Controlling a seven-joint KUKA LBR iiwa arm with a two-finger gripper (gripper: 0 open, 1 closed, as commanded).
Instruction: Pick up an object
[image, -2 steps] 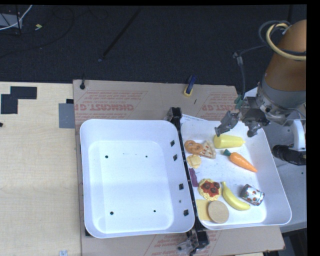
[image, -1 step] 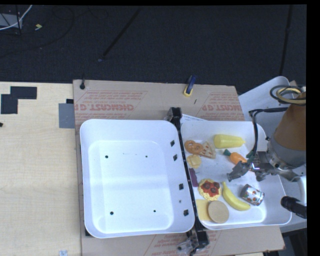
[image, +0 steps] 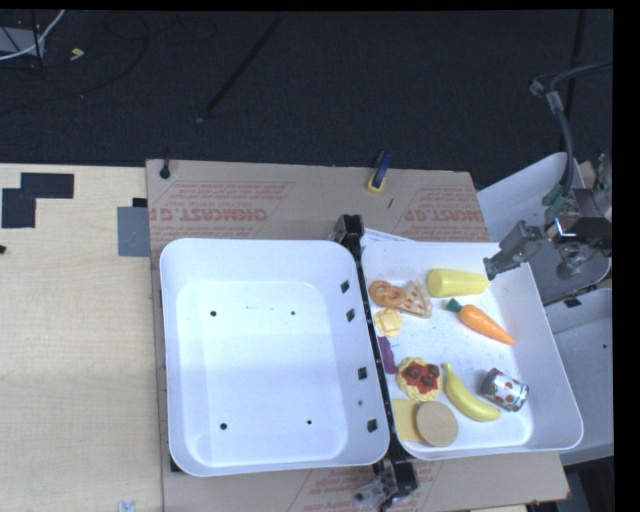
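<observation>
The gripper (image: 503, 262) hangs at the right bin's (image: 556, 400) far right edge; I cannot tell how its jaws stand. A yellow corn cob (image: 456, 282) lies just left of it, a carrot (image: 482, 321) just below.

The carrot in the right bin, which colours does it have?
The carrot is orange with a small green top, clear in the camera view.
</observation>
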